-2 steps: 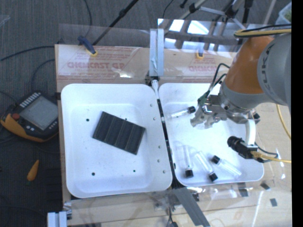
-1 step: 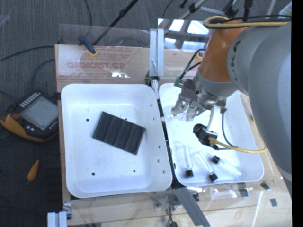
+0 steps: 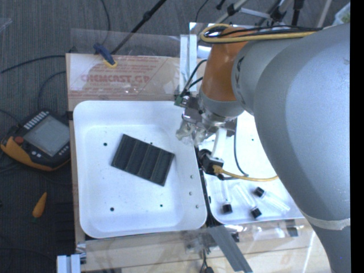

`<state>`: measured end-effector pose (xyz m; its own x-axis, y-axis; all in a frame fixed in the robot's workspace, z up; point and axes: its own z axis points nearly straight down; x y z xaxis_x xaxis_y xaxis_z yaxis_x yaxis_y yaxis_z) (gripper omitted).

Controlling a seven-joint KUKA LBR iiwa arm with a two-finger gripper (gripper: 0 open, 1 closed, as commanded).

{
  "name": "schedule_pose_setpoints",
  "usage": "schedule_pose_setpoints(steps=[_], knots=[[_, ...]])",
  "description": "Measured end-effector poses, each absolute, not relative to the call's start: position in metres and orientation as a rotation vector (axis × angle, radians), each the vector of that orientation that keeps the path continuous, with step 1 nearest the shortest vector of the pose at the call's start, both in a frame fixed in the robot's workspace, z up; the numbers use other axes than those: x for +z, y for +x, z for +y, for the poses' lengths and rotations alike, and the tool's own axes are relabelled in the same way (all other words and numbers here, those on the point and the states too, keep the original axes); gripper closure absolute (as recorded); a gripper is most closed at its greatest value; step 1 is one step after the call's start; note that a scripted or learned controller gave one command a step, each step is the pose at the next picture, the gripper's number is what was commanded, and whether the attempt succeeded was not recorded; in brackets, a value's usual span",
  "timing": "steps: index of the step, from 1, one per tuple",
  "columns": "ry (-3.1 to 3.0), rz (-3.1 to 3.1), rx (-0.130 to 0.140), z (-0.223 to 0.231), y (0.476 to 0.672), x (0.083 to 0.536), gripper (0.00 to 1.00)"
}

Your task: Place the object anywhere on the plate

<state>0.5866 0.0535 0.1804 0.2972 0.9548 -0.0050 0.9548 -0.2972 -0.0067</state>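
- Right bin, near end: clear tubes with black caps, lying loose. Likely the task's object; can't tell which one is meant.
- Left bin: dark ribbed plate lies flat and skewed near the middle, with nothing on it. Bare white floor all round it.
- Gripper hangs over the left bin's right wall, near the divider between the bins, right of the plate and apart from it.
- Gripper state: can't tell, the tip is a pale blur. Can't tell whether anything is held either, so not calling it a grasp.
- Arm, grey with an orange band, covers most of the right bin.
- Step, as I judge it: carry toward the plate, if something is in the gripper. Nothing is placed yet.
- To do it well: move left until centred over the plate, come down low, then let go. A tube would roll, so lay it along the ribs, away from the edges.
- Pendant sits on the floor to the left; its screen is unreadable.
- Far end: clear sheet with red print, reads roughly "CHEMCAST GP", not sure. Blue clamp on its edge.
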Motion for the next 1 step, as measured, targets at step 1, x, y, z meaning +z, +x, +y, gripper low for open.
schedule_pose_setpoints(steps=[1], knots=[[-2.484,-1.924,0.010,0.1284,0.6158,0.2101,1.00]])
